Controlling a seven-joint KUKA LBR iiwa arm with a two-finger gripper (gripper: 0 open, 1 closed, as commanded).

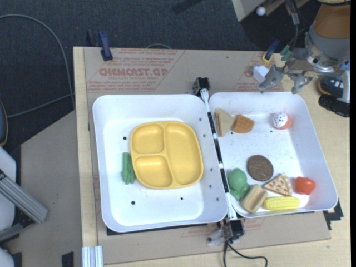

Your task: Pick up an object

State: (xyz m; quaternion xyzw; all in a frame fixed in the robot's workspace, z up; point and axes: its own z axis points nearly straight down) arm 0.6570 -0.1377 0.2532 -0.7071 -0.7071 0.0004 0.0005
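The gripper (285,81) is held above the right bin's (317,149) far rim, fingers seemingly spread, nothing pinched.

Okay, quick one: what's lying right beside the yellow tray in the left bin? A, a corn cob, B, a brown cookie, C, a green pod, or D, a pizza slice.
C: the green pod lies against the left edge of the yellow tray in the left bin; the corn, cookie and pizza slice sit in the right bin.
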